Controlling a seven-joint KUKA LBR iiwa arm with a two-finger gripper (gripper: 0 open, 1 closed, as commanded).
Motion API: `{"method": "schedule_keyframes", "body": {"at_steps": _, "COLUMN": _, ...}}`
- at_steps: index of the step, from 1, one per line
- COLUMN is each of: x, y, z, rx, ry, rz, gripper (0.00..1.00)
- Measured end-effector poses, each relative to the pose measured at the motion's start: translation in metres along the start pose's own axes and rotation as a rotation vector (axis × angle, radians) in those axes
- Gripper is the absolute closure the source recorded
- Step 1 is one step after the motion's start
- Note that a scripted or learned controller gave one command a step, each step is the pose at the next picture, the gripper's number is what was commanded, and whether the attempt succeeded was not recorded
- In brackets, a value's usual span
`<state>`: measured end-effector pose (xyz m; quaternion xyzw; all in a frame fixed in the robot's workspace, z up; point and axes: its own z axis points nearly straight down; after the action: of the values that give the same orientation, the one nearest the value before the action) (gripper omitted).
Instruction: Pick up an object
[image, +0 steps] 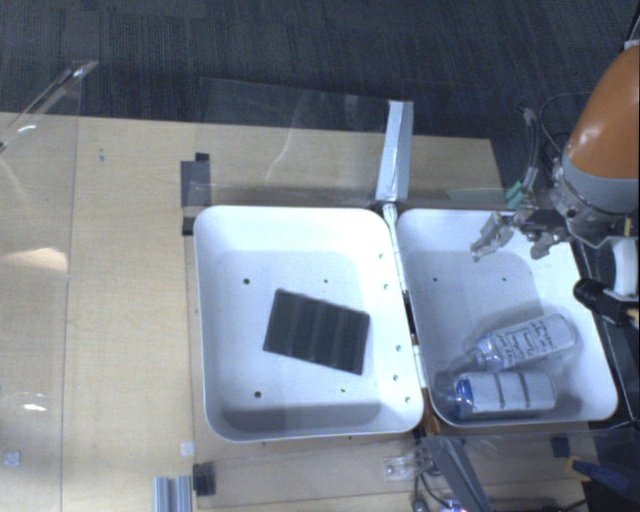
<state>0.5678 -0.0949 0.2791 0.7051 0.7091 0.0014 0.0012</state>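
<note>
Hanging over the far part of the right bin (430, 235), the claw (512, 236) has its two fingers spread apart with nothing between them. It sits above bare white floor, well apart from anything it could take. Nearest to it are two clear plastic bottles lying on their sides at the near end of that bin — one with a printed label (525, 340), and just in front of it one with a blue cap (500, 393). They lie close together, possibly touching.

My guess is the trouble starts there: round, slick bottles can roll or squirt out as the fingers close, and a descent between the pair could nudge both aside.

A flat dark ribbed pad (317, 331) rests in the left bin (215, 300), low enough that fingers may scrape past it.

Both bins stand on a pale wooden bench (100, 300), with dark carpet (300, 40) beyond.
</note>
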Motion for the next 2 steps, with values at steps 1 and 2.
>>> {"method": "schedule_keyframes", "body": {"at_steps": 1, "x": -0.046, "y": -0.03, "z": 0.078, "rx": -0.001, "ry": -0.001, "rz": -0.306, "gripper": 0.0}}
{"method": "schedule_keyframes", "body": {"at_steps": 2, "x": -0.058, "y": -0.017, "z": 0.021, "rx": -0.005, "ry": -0.003, "rz": -0.413, "gripper": 0.0}}
